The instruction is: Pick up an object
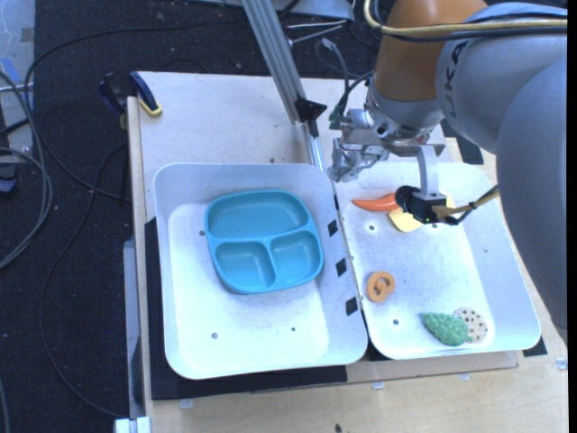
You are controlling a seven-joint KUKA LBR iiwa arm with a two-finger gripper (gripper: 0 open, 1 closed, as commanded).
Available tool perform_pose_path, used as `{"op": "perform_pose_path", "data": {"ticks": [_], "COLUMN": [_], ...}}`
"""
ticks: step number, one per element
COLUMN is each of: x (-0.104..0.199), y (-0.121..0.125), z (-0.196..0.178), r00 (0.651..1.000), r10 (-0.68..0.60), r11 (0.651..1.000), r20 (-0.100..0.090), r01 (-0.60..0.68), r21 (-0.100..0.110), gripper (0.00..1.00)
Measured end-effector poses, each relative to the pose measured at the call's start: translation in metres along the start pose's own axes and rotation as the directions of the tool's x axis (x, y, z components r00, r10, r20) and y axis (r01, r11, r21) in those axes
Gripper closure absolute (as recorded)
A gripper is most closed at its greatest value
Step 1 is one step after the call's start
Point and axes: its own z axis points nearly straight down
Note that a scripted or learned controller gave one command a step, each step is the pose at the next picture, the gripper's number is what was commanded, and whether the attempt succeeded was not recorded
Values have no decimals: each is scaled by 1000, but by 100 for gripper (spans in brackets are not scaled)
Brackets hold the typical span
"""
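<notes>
Left bin (180, 332) is holding a blue divided plate (264, 240). Right bin (505, 278) is carrying a pretzel (380, 286), a green lump (445, 327) touching a cookie (471, 324), and an orange carrot (372, 203) beside a yellow piece (407, 220) at the far end. Gripper (348, 162) is hovering just above the carrot; can't tell its state. Carrot's looking light, stiff, smooth, so I'd be pinching mid-body across its width.

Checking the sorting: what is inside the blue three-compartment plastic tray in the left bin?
Nothing lies in the blue three-compartment plastic tray: all three sections show bare blue bottoms. The shallow white bin beneath it is hidden where the tray sits.
</notes>
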Motion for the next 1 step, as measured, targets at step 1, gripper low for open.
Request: {"op": "perform_pose_path", "data": {"ticks": [1], "x": [53], "y": [7], "z": [-5], "r00": [1000], "r10": [-1], "r11": [1000], "r20": [-1], "r01": [1], "r21": [-2], "gripper": [100]}}
